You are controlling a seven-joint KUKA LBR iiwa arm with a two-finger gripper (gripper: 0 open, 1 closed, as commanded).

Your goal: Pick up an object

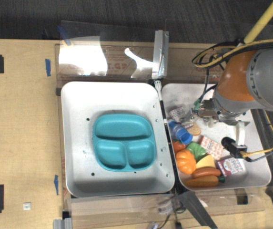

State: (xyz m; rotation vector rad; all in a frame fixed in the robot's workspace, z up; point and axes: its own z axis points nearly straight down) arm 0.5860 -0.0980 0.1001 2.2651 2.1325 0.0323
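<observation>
Hovering: gripper (207,112) over right bin (260,175), 12 o'clock of toy pile (198,159). Jaw state: cannot tell, wrist blocks view. Risk: tight clutter, descent may wedge between pieces or nudge neighbours. Left bin (74,128) holds teal tray (124,141).

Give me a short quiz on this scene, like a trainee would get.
1. True or false: the teal tray lies in the left bin.
2. Which bin does the arm hang over? A) left B) right
3. Fill in: the orange pumpkin lies in the ____ bin.

Key: 1 true; 2 B, the right bin; 3 right.
</observation>
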